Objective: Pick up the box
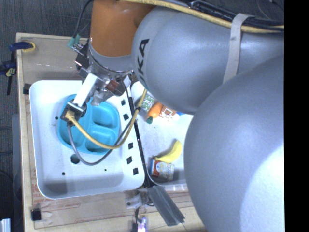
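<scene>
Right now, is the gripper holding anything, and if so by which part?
It cannot be told. The gripper hangs over the blue plastic divided tray in the left white bin, and the wrist above it blocks the view of any hold.

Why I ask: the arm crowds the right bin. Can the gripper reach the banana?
Probably not from here: the gripper hangs over the blue tray in the left bin, while the banana lies in the right bin.

Black letters "KA" stand on the grey arm.
</scene>
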{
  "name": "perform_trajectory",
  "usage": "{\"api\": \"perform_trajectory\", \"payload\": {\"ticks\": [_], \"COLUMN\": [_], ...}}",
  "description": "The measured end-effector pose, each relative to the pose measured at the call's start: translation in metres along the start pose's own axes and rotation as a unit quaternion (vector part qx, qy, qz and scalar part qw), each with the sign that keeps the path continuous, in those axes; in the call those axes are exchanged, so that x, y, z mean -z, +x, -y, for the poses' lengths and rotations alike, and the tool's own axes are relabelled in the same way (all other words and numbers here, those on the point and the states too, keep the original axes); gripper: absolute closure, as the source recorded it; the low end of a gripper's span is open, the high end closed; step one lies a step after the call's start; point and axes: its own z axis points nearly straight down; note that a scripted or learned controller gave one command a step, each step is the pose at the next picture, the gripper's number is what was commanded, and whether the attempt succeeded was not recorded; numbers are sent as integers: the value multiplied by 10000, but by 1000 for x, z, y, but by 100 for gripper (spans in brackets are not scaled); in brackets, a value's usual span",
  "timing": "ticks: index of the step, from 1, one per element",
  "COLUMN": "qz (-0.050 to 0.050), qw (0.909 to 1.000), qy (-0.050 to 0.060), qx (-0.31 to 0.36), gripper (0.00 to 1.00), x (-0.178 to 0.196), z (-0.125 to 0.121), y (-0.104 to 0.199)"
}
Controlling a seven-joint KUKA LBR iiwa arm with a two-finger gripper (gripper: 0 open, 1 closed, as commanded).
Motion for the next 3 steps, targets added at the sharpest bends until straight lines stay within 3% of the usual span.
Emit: {"api": "perform_trajectory", "payload": {"ticks": [1, 3], "qz": [-10, -24], "qw": [9994, 9987], "qy": [-8, -12], "qx": [-340, -505], "gripper": [100, 100], "x": [-6, 53], "z": [-19, -40], "y": [52, 86]}}
